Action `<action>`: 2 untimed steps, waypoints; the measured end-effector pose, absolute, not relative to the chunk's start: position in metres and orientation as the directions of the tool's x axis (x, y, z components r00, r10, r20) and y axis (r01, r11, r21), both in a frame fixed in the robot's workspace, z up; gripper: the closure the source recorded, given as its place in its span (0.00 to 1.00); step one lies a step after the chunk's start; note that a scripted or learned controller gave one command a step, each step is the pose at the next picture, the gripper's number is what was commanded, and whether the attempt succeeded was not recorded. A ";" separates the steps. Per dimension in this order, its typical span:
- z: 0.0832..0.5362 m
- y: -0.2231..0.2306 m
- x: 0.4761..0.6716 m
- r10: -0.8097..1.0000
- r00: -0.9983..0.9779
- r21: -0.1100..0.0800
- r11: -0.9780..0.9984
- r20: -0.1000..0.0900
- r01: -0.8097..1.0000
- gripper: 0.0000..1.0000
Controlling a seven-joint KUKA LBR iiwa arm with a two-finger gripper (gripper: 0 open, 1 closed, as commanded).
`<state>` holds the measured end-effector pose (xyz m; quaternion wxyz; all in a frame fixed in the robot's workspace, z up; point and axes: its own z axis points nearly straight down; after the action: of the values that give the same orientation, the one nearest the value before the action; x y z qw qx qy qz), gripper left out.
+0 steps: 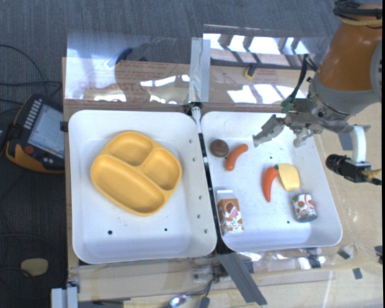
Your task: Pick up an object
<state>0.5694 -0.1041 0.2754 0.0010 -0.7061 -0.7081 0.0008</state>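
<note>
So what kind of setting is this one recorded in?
Most likely a robotics lab test bench: two white bins hold toy food and a yellow divided plate, a teach pendant lies on grey carpet, and the gripper hangs over the right bin.

One fixed camera looks down at a slant from above the desk's (366, 191) near edge, taking in the left bin (83, 236) and right bin (327, 230), with carpeted floor (25, 18) at far left.
</note>
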 end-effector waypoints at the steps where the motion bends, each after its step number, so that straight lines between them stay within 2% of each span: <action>1: 0.189 -0.136 0.630 1.000 0.000 -0.003 0.000 -0.003 1.000 0.00; 2: 0.089 -0.141 0.603 1.000 -0.001 0.008 0.001 -0.003 1.000 0.00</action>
<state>0.6030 -0.1412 0.0887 -0.0041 -0.7067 -0.7075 -0.0019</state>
